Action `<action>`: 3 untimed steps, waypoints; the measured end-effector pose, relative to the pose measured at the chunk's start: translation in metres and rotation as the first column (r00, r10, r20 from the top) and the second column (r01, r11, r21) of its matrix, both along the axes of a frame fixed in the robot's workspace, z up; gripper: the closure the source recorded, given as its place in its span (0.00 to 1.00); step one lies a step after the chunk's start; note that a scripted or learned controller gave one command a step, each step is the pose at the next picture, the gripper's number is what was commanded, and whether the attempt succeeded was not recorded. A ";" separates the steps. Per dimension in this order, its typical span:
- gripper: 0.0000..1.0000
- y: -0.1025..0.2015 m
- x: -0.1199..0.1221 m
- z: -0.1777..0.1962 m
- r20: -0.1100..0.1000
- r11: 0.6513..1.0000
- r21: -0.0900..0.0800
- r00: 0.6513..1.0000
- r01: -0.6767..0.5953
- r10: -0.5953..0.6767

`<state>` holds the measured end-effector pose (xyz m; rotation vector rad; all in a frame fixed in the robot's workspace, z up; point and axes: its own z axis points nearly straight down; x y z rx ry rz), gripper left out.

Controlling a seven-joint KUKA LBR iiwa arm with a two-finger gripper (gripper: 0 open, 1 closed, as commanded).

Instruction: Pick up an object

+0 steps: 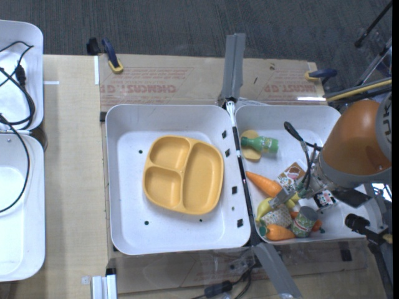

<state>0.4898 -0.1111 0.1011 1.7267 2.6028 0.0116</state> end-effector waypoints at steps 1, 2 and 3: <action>1.00 -0.002 0.002 0.011 0.008 1.000 -0.003 1.000 0.006 -0.006; 0.00 -0.002 0.002 0.011 0.007 1.000 -0.003 1.000 0.004 -0.004; 1.00 -0.002 0.003 0.020 0.008 1.000 -0.003 1.000 0.009 -0.009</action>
